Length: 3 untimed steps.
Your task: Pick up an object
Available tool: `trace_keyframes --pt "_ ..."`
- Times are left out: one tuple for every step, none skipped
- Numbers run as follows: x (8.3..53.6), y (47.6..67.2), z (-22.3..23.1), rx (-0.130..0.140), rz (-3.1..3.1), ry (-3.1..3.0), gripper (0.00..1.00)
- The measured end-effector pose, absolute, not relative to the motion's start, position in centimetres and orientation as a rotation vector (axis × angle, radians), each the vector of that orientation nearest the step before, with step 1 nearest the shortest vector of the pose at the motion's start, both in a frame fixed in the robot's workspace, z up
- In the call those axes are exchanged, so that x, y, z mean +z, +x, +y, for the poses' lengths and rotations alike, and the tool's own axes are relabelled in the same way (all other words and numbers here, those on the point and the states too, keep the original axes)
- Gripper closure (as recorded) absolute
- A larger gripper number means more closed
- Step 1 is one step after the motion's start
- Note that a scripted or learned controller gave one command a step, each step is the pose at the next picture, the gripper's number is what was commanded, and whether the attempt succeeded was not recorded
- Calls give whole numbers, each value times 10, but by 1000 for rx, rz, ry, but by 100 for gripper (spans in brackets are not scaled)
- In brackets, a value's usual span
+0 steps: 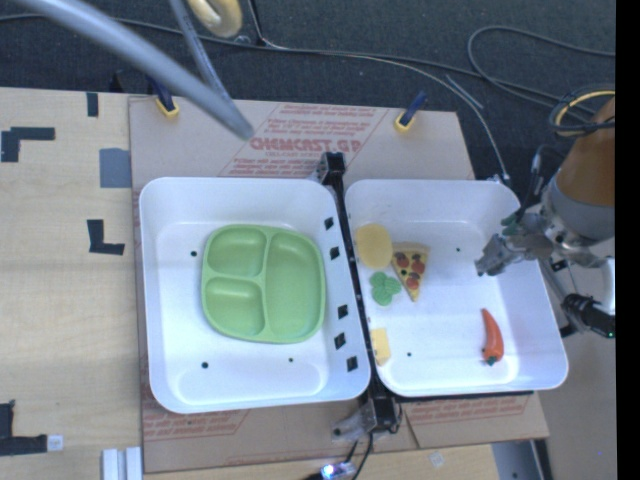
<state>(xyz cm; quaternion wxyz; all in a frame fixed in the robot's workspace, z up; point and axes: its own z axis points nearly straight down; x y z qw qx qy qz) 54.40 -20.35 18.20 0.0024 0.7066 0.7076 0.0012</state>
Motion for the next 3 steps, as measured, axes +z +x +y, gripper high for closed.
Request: trace_keyframes --pt "245 543 -199 5 2220 2215 100" --pt "287 544 -199 3 2221 2216 100" --pt "270 553 -153 -1 2227 2217 100"
